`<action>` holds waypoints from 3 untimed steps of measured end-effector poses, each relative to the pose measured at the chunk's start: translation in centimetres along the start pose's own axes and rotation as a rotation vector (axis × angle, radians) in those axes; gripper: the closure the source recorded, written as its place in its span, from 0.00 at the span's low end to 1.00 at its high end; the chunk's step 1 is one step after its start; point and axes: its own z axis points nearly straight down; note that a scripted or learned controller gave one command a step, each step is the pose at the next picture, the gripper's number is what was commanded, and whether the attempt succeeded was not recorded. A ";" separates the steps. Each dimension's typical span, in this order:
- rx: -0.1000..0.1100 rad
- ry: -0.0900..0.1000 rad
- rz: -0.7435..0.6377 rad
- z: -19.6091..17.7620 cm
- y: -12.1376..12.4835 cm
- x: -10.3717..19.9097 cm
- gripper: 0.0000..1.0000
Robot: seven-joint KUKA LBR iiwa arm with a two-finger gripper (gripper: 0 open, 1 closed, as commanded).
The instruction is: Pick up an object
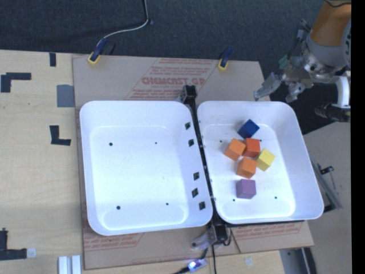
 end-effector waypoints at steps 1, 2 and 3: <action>0.009 0.001 0.001 11.6 -0.2 -2.5 0.00; 0.001 -0.002 -0.003 17.6 0.0 1.6 0.00; -0.005 -0.002 -0.002 16.1 0.2 1.4 1.00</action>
